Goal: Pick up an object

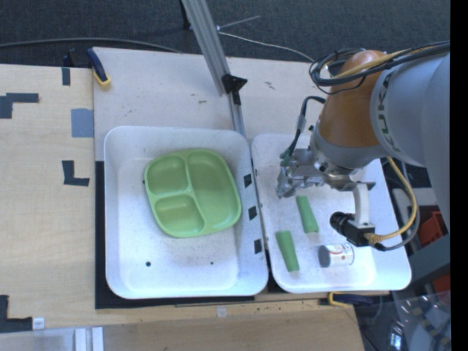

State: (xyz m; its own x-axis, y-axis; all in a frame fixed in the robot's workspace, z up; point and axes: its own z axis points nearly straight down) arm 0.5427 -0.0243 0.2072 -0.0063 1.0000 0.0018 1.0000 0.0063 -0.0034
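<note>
Where seen from above, 9 o'clock edge: pale wooden table (44, 196), marked with dark and grey tape pieces (73, 172).
Clamp (98, 67): blue with a yellow tip, at 11 o'clock on the table, well apart from both bins.
Left bin (121, 269): shallow, white, speckled, just left of centre.
Green plate (192, 192): three compartments, lying flat in the left bin, toward its 1 o'clock part, close to the wall shared with the neighbouring bin.
Metal rail (207, 35): grey, slanting down from 12 o'clock and ending near the gap between the bins.
Right bin (387, 269): same make, side by side with the left bin, at 4 o'clock of the view.
End effector (287, 185): over the 10 o'clock part of the right bin, pointing down; width of opening cannot be told from this slant; nothing seen held in it.
Lower green stick (287, 251): lying in the right bin at 6 o'clock of the end effector, apart from it.
Upper green stick (306, 214): lying at 4 o'clock of the end effector, just beside it; touching or not cannot be told.
Small white cylinder (335, 255): red markings, on its side, at 3 o'clock of the lower stick.
Arm (409, 101): grey, entering from 3 o'clock, orange band (351, 123) above the wrist, black cables looped around it.
</note>
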